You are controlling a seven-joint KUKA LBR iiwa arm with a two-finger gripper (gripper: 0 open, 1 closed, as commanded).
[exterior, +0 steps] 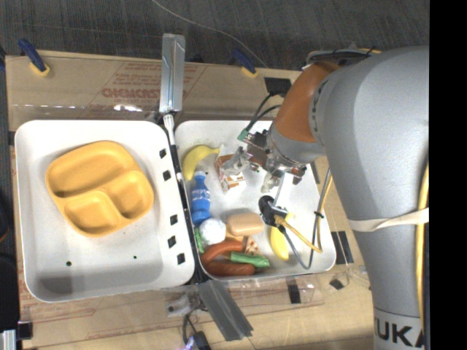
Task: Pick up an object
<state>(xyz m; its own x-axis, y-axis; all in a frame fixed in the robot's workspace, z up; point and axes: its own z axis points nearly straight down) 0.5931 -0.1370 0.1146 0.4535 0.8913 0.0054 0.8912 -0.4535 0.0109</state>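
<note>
- Along the three-o'clock side of the view we see the arm (pixel 379 173) — a broad grey body with an orange band (pixel 299 111) above the wrist, reaching toward nine o'clock over the right bin.
- At nine o'clock sits the left bin (pixel 36 268), shallow and white, touching the right bin along a shared middle edge.
- Inside the left bin, toward its ten-o'clock part, lies a yellow divided tray (pixel 98 187), turned at a slant.
- At the centre of the view sits the right bin (pixel 325 250), white as well, crowded with small objects.
- Over the right bin's twelve-o'clock part hangs the gripper (pixel 268 187); we cannot tell how its claw stands, and we see nothing between its tips.
- At the right bin's ten-o'clock corner lies a yellow banana (pixel 195 157).
- Just at six o'clock from the banana lies a blue bottle (pixel 199 199), lengthwise along the bin's nine-o'clock wall.
- At nine o'clock from the gripper, close beside it, stands a small red-and-white carton (pixel 230 172), tilted.
- At six o'clock from the gripper lies a tan block (pixel 244 223), with a white ball (pixel 213 230) touching its nine-o'clock side.
- Along the six-o'clock wall lie red sausages (pixel 228 259) — one above another — with a green piece (pixel 252 259) across them.
- Near the five-o'clock corner lies a small yellow piece (pixel 279 245), beside a yellow cable (pixel 303 238).
</note>
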